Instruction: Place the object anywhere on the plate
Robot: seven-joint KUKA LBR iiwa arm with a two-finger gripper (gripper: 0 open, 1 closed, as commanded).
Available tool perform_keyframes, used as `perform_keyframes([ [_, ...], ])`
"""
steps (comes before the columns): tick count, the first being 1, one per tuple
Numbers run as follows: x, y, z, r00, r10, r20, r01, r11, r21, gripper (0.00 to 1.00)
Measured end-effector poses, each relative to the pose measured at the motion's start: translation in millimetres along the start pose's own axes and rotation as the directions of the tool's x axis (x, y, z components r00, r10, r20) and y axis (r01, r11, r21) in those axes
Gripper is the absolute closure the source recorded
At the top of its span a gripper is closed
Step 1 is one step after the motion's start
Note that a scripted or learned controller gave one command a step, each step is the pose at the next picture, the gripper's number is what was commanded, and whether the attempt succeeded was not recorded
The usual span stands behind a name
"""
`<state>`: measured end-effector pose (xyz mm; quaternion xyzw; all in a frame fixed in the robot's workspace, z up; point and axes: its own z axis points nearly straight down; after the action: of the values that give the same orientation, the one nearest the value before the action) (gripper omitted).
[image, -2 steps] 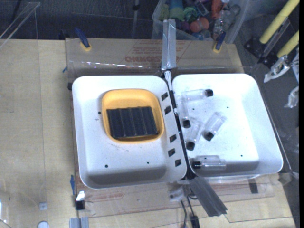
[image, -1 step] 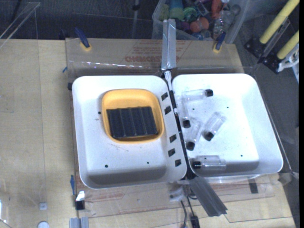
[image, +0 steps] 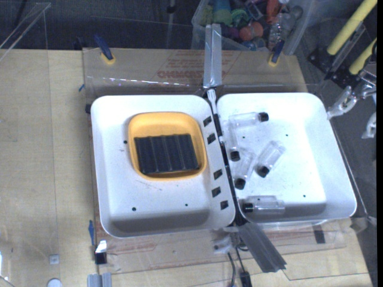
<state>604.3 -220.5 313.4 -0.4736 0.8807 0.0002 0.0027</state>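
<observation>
A yellow plate [image: 139, 130] sits in the left white bin [image: 114, 202]. A black ribbed rectangular object [image: 166, 153] lies flat on the plate and covers most of its middle. Beyond the right bin's far right corner, a pale metallic part that looks like my gripper [image: 349, 98] hangs off the bench side, well away from the plate and touching nothing in the bins.
The right white bin [image: 311, 160] holds several clear vials with black caps, among them one [image: 246, 120] at the back, one [image: 269, 156] in the middle and one [image: 263, 204] at the front rim. A grey divider [image: 218, 160] with black tabs separates the bins. A tub of toys [image: 251, 11] stands behind.
</observation>
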Motion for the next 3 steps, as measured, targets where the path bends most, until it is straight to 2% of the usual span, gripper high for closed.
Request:
perform_keyframes([
  [1, 13.5, 21.6, -20.9, 0.995, 0.097, -0.001, -0.097, 0.995, 0.0, 0.0],
  [2, 19.2, 27.3, 27.8, 0.955, -0.296, 0.0, 0.296, 0.955, -0.002, 0.0],
  [3, 24.7, 34.5, -76.8, 0.94, -0.34, 0.0, 0.34, 0.94, 0.001, 0.0],
])
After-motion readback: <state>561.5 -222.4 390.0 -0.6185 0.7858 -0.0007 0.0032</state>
